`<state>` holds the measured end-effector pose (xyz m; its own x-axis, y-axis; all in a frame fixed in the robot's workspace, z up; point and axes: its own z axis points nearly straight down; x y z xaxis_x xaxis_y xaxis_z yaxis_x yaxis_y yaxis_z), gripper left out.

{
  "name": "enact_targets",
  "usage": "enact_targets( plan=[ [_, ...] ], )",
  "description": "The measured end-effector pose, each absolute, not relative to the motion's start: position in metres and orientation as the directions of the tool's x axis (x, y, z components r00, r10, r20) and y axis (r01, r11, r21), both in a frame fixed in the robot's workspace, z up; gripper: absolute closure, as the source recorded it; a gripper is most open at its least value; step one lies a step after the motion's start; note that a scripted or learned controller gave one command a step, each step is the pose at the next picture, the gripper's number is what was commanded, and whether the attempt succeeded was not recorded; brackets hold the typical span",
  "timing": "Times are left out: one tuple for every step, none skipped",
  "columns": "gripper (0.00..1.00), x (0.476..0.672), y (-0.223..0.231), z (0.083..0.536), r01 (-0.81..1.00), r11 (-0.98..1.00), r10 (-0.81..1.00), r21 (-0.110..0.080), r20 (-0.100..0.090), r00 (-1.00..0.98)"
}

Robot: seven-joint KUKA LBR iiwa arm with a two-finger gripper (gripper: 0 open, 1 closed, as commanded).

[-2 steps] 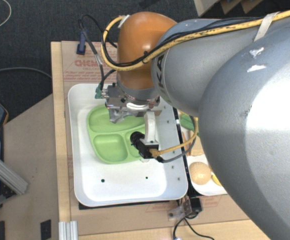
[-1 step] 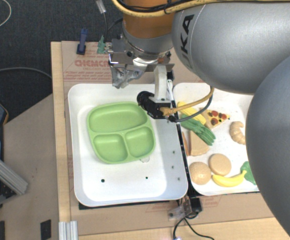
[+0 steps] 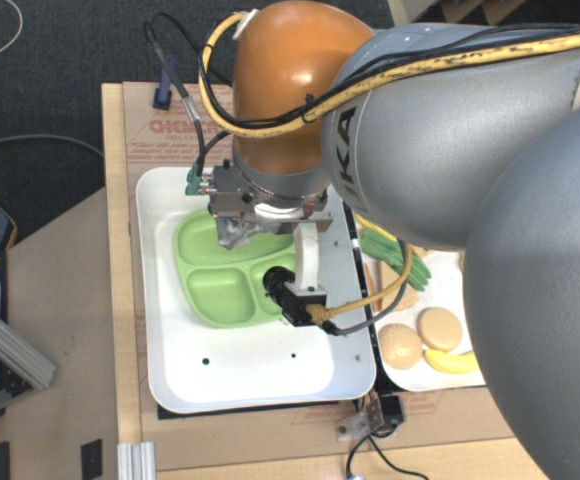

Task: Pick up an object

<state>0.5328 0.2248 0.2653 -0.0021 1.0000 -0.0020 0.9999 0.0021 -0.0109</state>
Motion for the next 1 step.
enact_targets(
  plan=[
    [1.00,0.5362,0.2246,0.4204,1.000,0.002,1.000,0.018,0.008,-0.002]
  ],
)
